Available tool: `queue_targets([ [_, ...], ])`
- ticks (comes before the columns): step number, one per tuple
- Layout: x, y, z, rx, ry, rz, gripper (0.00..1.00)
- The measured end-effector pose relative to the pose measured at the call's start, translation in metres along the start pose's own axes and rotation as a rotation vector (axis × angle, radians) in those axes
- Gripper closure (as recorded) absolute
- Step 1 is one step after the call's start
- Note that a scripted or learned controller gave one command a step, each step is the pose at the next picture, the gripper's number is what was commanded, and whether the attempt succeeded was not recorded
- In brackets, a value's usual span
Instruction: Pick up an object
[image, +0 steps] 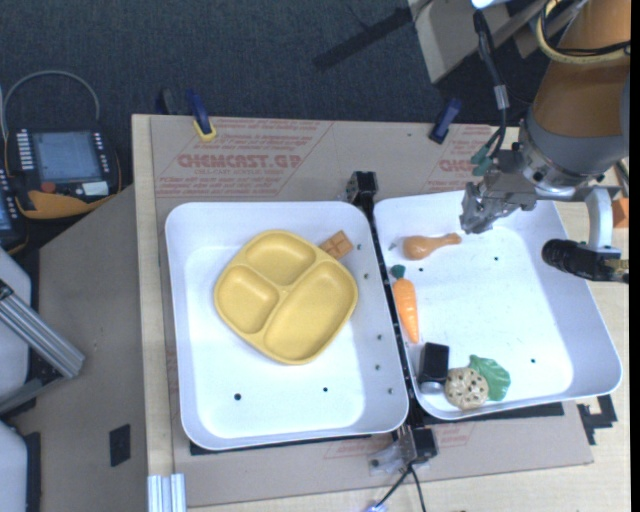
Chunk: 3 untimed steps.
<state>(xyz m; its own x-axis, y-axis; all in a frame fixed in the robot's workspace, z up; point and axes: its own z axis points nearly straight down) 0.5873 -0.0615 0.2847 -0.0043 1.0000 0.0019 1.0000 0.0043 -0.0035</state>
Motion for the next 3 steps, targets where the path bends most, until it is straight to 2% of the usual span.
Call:
queue_targets([
  [1,0.048,-0.014,0.004,0.000,0.001,-0.001,1.00],
  [3,0.145,-0.067,0.018,0.002,0.000,-0.001,1.00],
])
